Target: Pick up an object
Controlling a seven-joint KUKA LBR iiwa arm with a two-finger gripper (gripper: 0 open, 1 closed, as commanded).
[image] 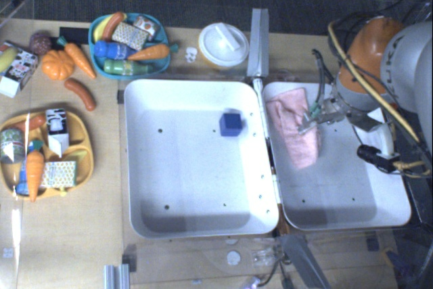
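Note:
A small blue cube [231, 123] lies in the left bin [169, 213], toward its upper right. A crumpled pink cloth [292, 126] lies along the left side of the right bin [352, 206]. The arm reaches in from the right, and my gripper [313, 116] sits low at the cloth's right edge, touching or just above it. Cables and the wrist body hide part of the gripper.
A blue bowl [128, 45] of toy food and a white lidded tub [224, 44] stand behind the bins. A yellow tray [80, 145] of toy food, a toy pumpkin [56, 65], a carrot and a sausage [80, 94] lie on the bench at left.

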